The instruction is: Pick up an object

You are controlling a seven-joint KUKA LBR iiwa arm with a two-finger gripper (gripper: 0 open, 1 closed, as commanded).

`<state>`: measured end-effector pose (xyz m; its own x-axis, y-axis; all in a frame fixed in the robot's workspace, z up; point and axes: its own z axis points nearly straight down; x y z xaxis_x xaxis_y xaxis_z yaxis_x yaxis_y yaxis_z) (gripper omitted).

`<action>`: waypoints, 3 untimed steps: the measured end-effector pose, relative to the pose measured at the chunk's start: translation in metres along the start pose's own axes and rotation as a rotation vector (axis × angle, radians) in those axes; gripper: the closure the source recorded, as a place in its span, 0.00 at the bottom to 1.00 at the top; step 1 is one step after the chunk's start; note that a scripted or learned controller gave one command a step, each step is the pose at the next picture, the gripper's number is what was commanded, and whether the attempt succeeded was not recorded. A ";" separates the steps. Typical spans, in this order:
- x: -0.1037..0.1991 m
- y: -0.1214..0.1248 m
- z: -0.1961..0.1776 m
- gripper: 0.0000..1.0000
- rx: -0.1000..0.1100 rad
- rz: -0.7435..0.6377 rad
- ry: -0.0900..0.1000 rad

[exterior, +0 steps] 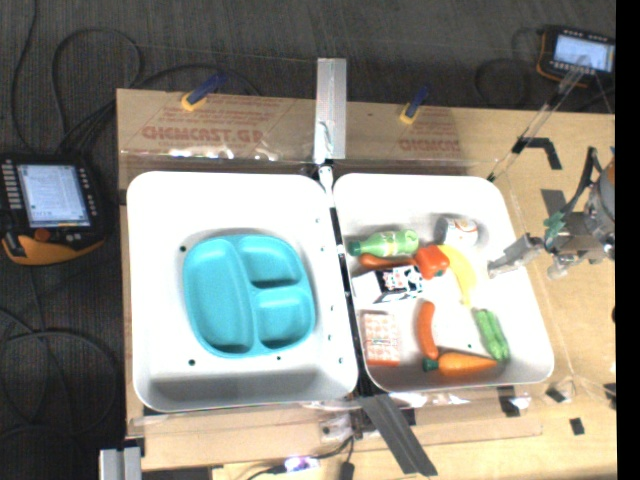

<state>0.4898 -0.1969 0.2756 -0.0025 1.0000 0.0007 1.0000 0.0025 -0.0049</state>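
From the camera view above the desk [230, 118], the right bin [520, 268] holds a crowded heap of toy food, and the left bin [150, 268] holds a blue tray [250, 293]. The tool [515, 253] sits at the right bin's right rim, reaching in from the right; it is too small and blurred for me to tell whether it is apart or together, and nothing shows in it.

Nothing is picked up yet, and any piece in the right bin will do. A green bottle [385, 241] lies at the top of the heap with a red pepper [432, 260] just beside it and a banana [460, 271] touching the pepper. A cow-print carton [398, 282] sits in the middle, a pink box [379, 336] below it, and two carrots [462, 362] with a green pod [490, 333] lie near the bottom corner. A white cup [460, 230] rests near the top.

The crowding is the main worry, I'd say. A descent into the pepper and banana could land on two pieces at once and push them apart instead of closing on one. The round bottle looks likely to roll away under a glancing touch. The tool is also close to the bin's rim, so a low approach from there might clip the wall. The pod and carrots sit near the corner, where the wall leaves little room.
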 end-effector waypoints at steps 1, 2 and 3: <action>0.021 0.038 0.084 0.00 0.000 -0.146 0.000; -0.017 0.059 0.187 0.00 -0.010 -0.359 0.008; -0.009 0.061 0.186 0.00 -0.020 -0.170 0.001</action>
<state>0.5496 -0.2057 0.0890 -0.1719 0.9851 0.0012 0.9850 0.1719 0.0155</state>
